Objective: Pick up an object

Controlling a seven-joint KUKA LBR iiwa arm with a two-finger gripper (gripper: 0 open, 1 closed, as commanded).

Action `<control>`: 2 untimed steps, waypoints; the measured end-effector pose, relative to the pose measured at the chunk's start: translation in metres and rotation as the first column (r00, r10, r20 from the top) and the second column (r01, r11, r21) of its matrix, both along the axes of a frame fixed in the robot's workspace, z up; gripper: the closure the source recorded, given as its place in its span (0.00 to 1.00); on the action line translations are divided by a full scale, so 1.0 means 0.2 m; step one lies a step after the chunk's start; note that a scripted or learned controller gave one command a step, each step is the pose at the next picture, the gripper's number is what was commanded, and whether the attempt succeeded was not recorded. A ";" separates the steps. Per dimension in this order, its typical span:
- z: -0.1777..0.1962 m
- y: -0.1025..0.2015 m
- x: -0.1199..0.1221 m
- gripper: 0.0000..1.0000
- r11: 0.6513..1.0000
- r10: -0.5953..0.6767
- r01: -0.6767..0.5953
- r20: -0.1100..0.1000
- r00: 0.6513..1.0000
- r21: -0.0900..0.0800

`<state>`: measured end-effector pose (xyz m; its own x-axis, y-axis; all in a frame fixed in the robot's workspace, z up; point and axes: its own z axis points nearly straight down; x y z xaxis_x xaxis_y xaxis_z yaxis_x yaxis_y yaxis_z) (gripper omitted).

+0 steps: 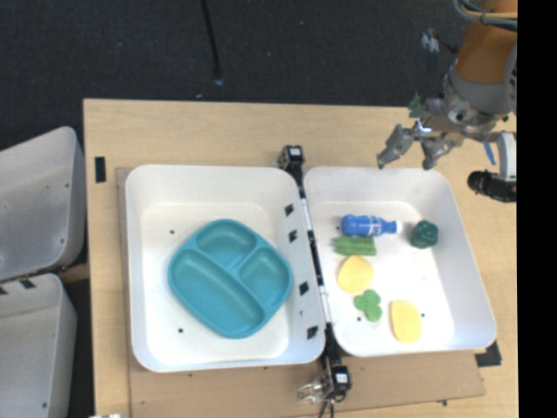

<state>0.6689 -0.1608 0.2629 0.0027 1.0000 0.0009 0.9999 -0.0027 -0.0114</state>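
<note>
The gripper [407, 152] hangs with its fingers spread and nothing between them above the far rim of the right bin [470, 303]. The blue bottle [367, 225], the closest candidate, lies in that bin nearer and slightly left of the gripper, its long axis running left to right, cap pointing right.

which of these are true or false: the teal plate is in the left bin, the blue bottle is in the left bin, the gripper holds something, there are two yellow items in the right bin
1. The teal plate lies in the left bin. True.
2. The blue bottle is in the left bin. False: it lies in the right bin.
3. The gripper holds something. False: its fingers are spread with nothing between them, above the right bin's far edge.
4. Two yellow items lie in the right bin. True.
</note>
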 end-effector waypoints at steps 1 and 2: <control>0.04 0.00 0.01 0.00 1.000 0.004 -0.004 0.013 1.000 -0.002; -0.21 -0.05 0.03 0.00 1.000 0.000 0.000 0.009 1.000 -0.003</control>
<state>0.6743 -0.1711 0.2216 0.0023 1.0000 -0.0022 1.0000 -0.0023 -0.0025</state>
